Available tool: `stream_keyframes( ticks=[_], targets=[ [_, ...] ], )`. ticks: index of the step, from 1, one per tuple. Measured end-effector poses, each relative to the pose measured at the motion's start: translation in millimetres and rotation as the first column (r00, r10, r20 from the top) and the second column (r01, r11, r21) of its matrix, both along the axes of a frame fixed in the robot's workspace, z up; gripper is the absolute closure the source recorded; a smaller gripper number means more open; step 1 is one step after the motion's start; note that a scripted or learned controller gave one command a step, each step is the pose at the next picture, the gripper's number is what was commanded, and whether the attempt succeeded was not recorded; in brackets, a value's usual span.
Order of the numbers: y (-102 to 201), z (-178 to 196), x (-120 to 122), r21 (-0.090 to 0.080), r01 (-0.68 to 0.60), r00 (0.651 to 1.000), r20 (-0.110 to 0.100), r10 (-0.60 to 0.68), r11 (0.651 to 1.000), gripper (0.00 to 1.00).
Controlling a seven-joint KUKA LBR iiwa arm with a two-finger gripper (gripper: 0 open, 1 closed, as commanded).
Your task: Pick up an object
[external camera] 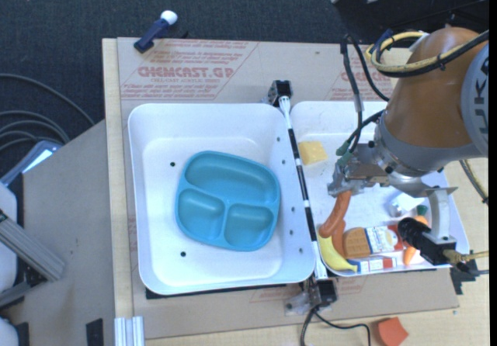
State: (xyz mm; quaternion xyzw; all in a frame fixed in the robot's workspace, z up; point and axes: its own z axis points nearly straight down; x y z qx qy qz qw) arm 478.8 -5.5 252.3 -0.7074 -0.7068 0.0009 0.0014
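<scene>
1. While the arm reaches over the right bin [326, 115], its gripper [347, 184] hangs above an orange hot dog [335, 217]; finger state unclear.
2. A blue divided plate [227, 200] fills the left bin [147, 181].

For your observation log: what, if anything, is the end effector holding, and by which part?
It cannot be told. The end effector sits right at the upper end of the orange hot dog in the right bin, but a grip isn't visible.
</scene>
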Motion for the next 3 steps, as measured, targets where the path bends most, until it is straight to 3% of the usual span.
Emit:
stream_keyframes(
  ticks=[1,2,3],
  targets=[
    [-34.3,11.5,31.7,-0.001,0.000,1.000,0.004,0.000,1.000,1.00],
    [-13.0,11.5,2.2,0.000,-0.001,1.000,0.000,0.001,1.000,1.00],
    [28.7,6.5,0.2,0.000,-0.001,1.000,0.000,0.001,1.000,1.00]
  ],
)
